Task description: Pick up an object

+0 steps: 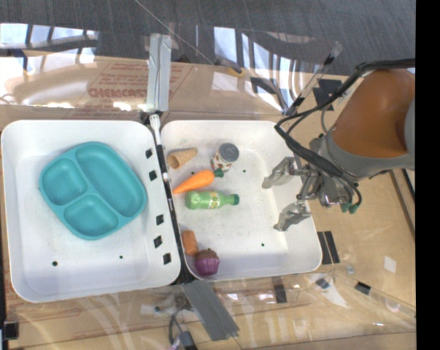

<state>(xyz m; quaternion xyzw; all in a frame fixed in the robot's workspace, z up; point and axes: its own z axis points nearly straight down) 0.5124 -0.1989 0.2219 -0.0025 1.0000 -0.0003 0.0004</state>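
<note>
We see two white bins side by side: the left bin (22,217) carries a teal tray (93,189) with three compartments, and the right bin (267,148) holds the small items. The arm (373,122), grey with an orange band, reaches in from the right. Its gripper (282,197) hangs over the right part of the right bin with its two fingers spread wide apart and nothing between them. We find the objects well to the gripper's left, near the divider. A green bottle (211,200) lies on its side, with a carrot (193,181) just above it. Above these lie a cone (182,157) and a grey cap (228,152). Near the bin's front edge we note a purple fruit (206,262), with a small brown piece (189,242) just beside it.
</note>
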